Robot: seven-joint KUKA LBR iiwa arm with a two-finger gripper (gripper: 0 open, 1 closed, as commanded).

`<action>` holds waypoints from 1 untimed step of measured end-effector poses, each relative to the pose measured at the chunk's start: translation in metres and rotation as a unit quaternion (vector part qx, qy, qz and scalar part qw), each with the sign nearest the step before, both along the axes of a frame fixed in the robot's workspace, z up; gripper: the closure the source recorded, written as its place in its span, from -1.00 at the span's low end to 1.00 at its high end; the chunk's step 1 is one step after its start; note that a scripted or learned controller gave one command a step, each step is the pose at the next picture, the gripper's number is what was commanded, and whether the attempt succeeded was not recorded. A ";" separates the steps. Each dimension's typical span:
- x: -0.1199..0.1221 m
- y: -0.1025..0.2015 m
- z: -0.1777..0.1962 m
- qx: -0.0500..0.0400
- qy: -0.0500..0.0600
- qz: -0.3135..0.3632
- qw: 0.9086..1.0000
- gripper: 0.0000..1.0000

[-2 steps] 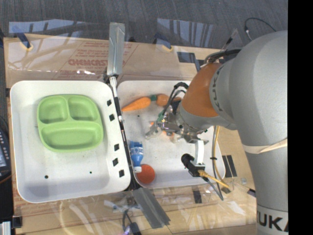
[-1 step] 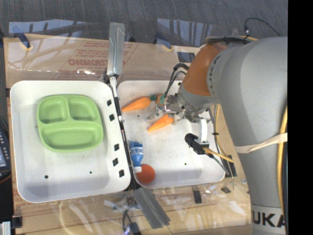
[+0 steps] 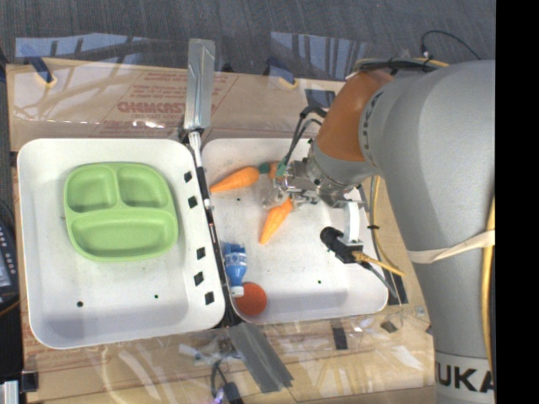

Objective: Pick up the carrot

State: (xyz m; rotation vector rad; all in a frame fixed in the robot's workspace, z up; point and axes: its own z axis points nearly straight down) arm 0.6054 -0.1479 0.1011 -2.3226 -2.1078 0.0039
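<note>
We see two carrots in the right bin. The left carrot lies by the wall between the bins. The slanted carrot lies in the middle, and its top end is right at the tool. We cannot tell if the tool is wide or narrow (too dark there). A green plate sits in the left bin.

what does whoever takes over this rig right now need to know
Gripper: low in the right bin, at the upper end of the lower carrot; whether it grips can't be told.
Lower carrot: tilted, mid-bin, apparently resting on the floor.
Second carrot: near the bin's left wall.
Done: the reach.
Left: confirm the grasp, then lift.
</note>
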 end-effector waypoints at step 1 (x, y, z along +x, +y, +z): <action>-0.008 0.027 0.105 -0.001 -0.003 0.026 1.000 1.00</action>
